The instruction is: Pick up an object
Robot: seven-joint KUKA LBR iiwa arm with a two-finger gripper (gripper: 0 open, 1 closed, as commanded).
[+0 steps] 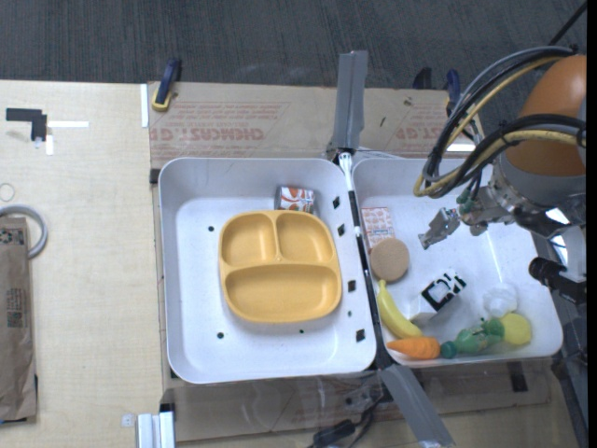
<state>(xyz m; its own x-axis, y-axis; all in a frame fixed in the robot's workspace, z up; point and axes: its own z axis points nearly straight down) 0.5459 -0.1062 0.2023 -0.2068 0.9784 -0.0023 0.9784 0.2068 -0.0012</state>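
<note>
Arm in from the right, gripper [438, 231] hanging over the back half of the right bin [410, 172]. Fingers look slightly parted, nothing between them.

Candidates for the pick all lie in that bin: a round tan biscuit-like piece [390, 259] nearest the divider, a banana [395, 313] below it, a carrot [413, 347] at the front edge, a small black-and-white block [443, 290] mid-bin, a yellow lemon-like fruit [513, 329] with green bits at front right.

Left bin holds a yellow divided plate [280, 266] and a small carton [296, 198] behind it.

Risks, as I judge them:
- Banana, carrot and biscuit crowd the divider wall; a finger could strike the wall or a neighbour.
- Round, smooth toys may squirt out of a narrow pinch.
- Flat biscuit: fingers may close above it.
</note>
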